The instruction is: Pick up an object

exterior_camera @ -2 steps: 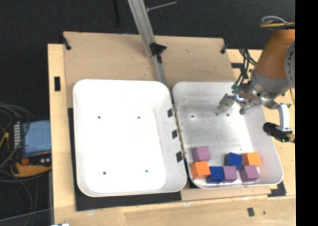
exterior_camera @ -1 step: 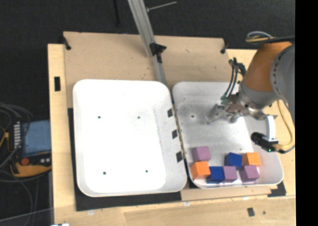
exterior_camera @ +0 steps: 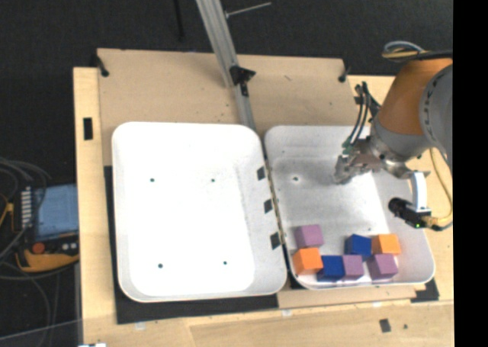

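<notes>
The blocks are all bunched along the near end of the right bin [exterior_camera: 320,147], and the purple block [exterior_camera: 309,235] at the far-left corner of that bunch looks like the easiest grab since it has bare floor on two sides. They look like small rigid cubes, probably light with flat sides that pinch well, so I'd squeeze two opposite faces. The gripper [exterior_camera: 345,170] hangs over the bin's bare far half, well apart from the bunch, nothing in it, and I honestly can't tell its state.
</notes>
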`<state>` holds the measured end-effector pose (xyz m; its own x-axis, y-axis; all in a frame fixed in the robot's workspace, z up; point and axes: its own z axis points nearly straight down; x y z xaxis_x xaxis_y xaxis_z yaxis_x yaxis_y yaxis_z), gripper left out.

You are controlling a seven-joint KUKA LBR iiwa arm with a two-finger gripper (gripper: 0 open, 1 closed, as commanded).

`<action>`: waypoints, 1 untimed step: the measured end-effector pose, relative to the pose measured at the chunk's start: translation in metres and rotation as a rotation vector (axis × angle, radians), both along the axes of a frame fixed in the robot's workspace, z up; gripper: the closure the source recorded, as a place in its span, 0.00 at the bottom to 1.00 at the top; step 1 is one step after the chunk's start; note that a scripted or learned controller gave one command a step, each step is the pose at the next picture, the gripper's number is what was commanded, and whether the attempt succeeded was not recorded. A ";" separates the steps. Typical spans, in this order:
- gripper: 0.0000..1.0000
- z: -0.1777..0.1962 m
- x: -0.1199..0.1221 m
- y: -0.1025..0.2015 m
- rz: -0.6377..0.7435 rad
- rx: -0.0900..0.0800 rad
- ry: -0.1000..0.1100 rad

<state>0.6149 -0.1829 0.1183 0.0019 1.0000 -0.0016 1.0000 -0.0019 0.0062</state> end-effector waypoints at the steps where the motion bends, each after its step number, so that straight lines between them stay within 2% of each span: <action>1: 1.00 0.063 -0.004 -0.002 -0.001 0.000 -0.001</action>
